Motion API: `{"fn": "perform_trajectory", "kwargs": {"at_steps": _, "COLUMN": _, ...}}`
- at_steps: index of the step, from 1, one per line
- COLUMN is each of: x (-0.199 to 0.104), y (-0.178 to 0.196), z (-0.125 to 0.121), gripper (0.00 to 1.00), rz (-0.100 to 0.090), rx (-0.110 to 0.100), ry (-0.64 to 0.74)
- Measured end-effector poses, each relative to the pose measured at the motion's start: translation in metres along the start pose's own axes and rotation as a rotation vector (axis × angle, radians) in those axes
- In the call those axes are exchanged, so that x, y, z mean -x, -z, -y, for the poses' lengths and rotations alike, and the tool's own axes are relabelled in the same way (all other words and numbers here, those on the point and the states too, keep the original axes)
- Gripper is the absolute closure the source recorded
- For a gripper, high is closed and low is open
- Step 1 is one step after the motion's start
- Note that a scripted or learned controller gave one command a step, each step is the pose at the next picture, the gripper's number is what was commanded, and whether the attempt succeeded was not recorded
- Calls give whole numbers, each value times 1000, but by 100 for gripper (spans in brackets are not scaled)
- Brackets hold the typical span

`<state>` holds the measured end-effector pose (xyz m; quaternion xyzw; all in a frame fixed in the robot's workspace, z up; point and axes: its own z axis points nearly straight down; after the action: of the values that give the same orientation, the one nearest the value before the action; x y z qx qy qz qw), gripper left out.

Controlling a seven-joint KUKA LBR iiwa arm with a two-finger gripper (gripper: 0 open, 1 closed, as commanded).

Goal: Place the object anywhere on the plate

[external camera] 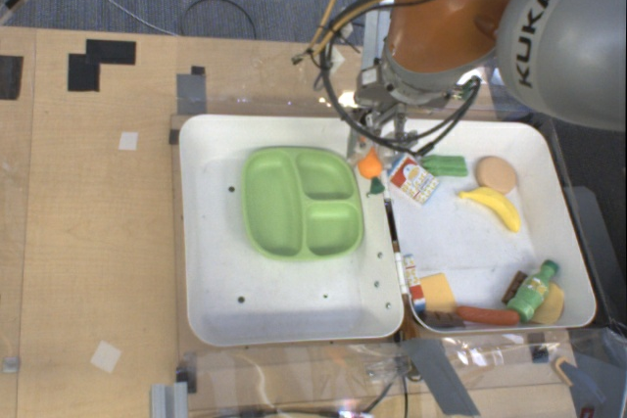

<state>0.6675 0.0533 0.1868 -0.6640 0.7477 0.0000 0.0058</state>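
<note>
Nearest the camera, well below the hand, the right bin's front corner is crowded: a yellow block [438,290], a red sausage-shaped toy [485,315] and a green bottle [535,287] lie pressed against the front wall, likely just where loose things came to rest. Farther in, below and to the right of the hand, a banana [493,207] and a tan round piece [498,174] lie apart on the bin floor. Below and left of the hand, the green plate [299,203] lies flat in the left bin [211,240], compartments up, leaving a broad target.

The hand [384,137] hangs over the divide between the bins, wrist pointing down. Just beneath it is a small orange object [369,166], apparently the task's thing, beside the plate's far right corner but not on it. Whether the hand grips it I cannot tell. A colourful carton [412,179] and a green bar [443,165] lie just right of the hand. My guess: the hand is mid-carry toward the plate.
</note>
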Motion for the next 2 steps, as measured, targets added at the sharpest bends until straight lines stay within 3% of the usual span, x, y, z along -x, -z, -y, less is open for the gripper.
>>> {"fn": "perform_trajectory", "kwargs": {"at_steps": 1, "x": 32, "y": 13, "z": -2, "gripper": 100, "rz": -1, "rx": 2, "ry": 432}}
{"fn": "perform_trajectory", "kwargs": {"at_steps": 2, "x": 98, "y": 4, "z": -19, "gripper": 100, "rz": 0, "rx": 4, "ry": 753}}
